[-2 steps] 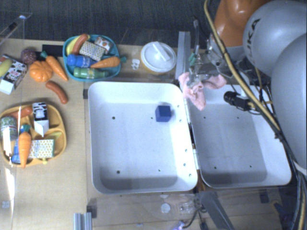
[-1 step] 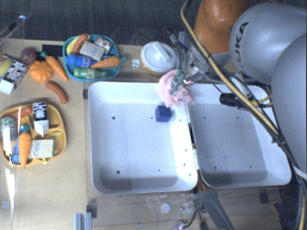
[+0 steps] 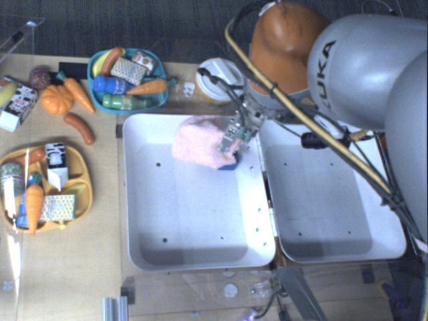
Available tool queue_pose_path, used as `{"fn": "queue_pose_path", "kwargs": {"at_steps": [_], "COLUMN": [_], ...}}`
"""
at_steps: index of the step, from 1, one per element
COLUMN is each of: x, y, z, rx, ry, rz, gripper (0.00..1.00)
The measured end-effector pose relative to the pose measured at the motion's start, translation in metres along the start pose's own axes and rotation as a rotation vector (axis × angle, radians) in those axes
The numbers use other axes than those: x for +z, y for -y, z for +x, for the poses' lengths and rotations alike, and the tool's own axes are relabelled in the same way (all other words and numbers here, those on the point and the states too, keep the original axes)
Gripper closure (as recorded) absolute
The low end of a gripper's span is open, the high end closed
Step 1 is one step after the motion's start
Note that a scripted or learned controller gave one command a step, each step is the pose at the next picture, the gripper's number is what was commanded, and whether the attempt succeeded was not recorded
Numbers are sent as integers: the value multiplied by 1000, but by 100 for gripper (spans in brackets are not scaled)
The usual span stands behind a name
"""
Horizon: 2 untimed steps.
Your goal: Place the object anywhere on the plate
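Nearest the lens looms the grey KUKA arm (image 3: 374,65) with its orange band (image 3: 284,35), entering from three o'clock and reaching down toward the twelve o'clock end of the left-hand shallow white bin (image 3: 194,239). At its tip the two-finger gripper (image 3: 234,139) sits low over that bin's far right corner, and whether it is parted or closed cannot be told from this angle. Directly at the gripper's nine o'clock side, touching or just under it, lies a soft pale pink crumpled cloth-like object (image 3: 197,141), lumpy and rounded, resting on the bin floor near the far wall. A small dark blue piece (image 3: 229,166) peeks out at the pink object's five o'clock edge, right beneath the gripper; what it is cannot be made out. The right-hand shallow white bin (image 3: 334,226) lies beside the first, partly crossed by black and yellow cables (image 3: 321,136). On the wooden bench at nine o'clock sits a yellow tray of toy food (image 3: 80,179), and at eleven o'clock a blue bowl of toy vegetables (image 3: 157,99), with a toy pumpkin (image 3: 55,99) and loose carrot (image 3: 81,94) beside it.
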State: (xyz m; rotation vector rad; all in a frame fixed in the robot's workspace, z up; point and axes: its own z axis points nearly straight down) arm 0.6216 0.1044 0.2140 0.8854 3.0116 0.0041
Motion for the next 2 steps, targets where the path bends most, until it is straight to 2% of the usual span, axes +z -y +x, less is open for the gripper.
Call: {"fn": "queue_pose_path", "kwargs": {"at_steps": [1,2], "x": [-9,-10], "y": [-21,-21], "z": [46,45], "rx": [-401,-401], "ry": [1,1], "rz": [-1,-2], "gripper": [100,0]}}
